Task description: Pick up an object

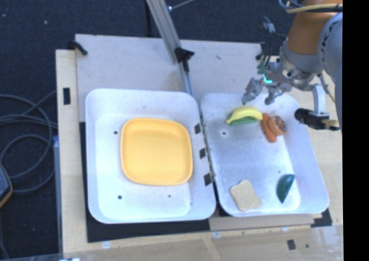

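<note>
The gripper is hanging open and holding nothing at the far edge of the right white bin, with the curved yellow-green toy banana lying sideways just near-left of it.

I see a pale wooden bench filling the middle of the frame, on dark speckled floor. Black cables loop at the left edge. A metal strut slants down from the top centre.
</note>
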`<state>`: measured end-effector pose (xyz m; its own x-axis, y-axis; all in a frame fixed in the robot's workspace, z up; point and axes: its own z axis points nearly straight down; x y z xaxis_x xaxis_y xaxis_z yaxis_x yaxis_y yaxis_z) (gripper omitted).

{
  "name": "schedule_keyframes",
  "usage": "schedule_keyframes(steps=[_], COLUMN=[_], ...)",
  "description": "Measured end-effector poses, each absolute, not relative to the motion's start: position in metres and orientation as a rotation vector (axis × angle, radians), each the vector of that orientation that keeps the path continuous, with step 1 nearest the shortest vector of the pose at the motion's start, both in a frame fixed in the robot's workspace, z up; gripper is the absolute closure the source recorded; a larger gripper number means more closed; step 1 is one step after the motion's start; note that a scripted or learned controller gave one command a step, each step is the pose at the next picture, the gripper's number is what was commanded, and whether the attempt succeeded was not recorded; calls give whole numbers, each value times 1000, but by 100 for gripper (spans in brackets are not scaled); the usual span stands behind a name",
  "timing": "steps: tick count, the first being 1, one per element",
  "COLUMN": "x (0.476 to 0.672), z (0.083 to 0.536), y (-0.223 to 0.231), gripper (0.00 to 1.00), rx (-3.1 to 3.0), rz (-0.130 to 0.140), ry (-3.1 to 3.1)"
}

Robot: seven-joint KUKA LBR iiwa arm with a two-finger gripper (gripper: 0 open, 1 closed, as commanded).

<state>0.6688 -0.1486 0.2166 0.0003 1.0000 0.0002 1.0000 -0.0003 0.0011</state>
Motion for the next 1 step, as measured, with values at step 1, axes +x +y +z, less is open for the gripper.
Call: schedule_keyframes(steps=[1], x=[669], z=[217], y=[-149], gripper=[0], rx=[2221], rz=[1], ry=[2221])
